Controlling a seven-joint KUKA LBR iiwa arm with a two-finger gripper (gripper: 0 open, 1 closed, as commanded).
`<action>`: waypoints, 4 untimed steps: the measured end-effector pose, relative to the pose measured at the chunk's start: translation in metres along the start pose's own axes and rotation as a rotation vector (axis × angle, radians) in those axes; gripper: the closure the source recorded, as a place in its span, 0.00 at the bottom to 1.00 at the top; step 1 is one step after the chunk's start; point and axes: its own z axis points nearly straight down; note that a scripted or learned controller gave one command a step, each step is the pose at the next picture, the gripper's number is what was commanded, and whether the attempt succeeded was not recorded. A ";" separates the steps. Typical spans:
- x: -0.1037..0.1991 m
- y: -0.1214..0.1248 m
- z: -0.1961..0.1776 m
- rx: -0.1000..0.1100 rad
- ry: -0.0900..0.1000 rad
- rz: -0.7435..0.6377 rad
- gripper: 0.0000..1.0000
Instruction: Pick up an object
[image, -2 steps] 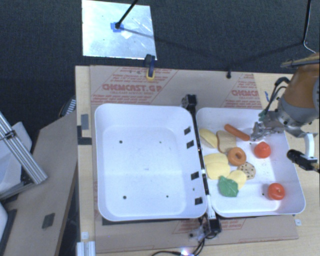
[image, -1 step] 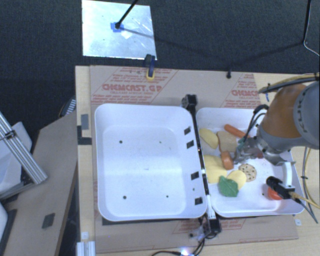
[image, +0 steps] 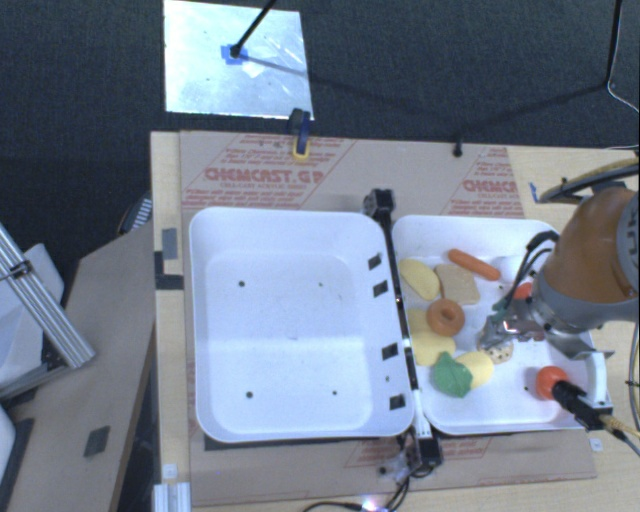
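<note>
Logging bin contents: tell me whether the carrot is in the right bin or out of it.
In. The carrot lies flat on the floor of the right bin, near its far wall, just beyond the tan slice.

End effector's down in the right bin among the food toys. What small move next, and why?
Probably lower straight down a touch, then close. The end effector hovers by the dice-like cube and yellow piece, with nothing visibly gripped; the brown ring crowds its left, so avoid sliding sideways.
</note>
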 end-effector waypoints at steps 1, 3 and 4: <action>0.019 0.060 0.027 -0.005 -0.001 -0.008 1.00; 0.043 0.120 -0.163 -0.024 -0.003 -0.009 1.00; 0.114 0.158 -0.197 -0.010 0.000 -0.012 1.00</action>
